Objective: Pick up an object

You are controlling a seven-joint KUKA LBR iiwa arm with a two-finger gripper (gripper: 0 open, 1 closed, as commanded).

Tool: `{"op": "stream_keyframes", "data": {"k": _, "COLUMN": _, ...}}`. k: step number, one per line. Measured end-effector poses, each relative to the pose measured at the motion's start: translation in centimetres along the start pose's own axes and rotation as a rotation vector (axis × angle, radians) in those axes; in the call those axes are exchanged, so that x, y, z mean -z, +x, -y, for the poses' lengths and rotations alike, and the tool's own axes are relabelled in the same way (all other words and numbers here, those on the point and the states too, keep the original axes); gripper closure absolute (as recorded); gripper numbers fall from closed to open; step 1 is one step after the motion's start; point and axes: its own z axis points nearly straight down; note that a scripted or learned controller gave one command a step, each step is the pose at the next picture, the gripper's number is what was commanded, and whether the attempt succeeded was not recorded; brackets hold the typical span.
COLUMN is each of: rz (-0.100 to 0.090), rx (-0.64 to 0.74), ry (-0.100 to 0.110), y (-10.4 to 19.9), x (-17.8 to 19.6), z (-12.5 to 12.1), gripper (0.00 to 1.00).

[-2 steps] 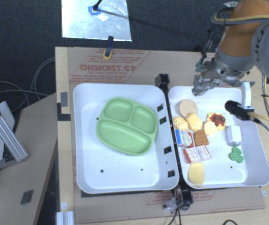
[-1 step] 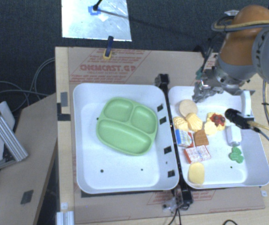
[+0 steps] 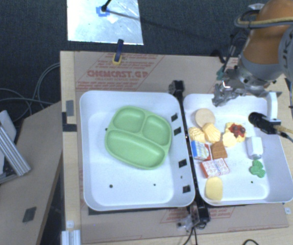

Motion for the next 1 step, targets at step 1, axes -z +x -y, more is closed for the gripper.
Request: {"op": "stream_keyframes", "data": {"k": 1, "rz": 0.0, "rx": 0.002, "ry": 0.001, "y": 0.55, "x": -0.18, "z": 0.28, "gripper": 1.0}}
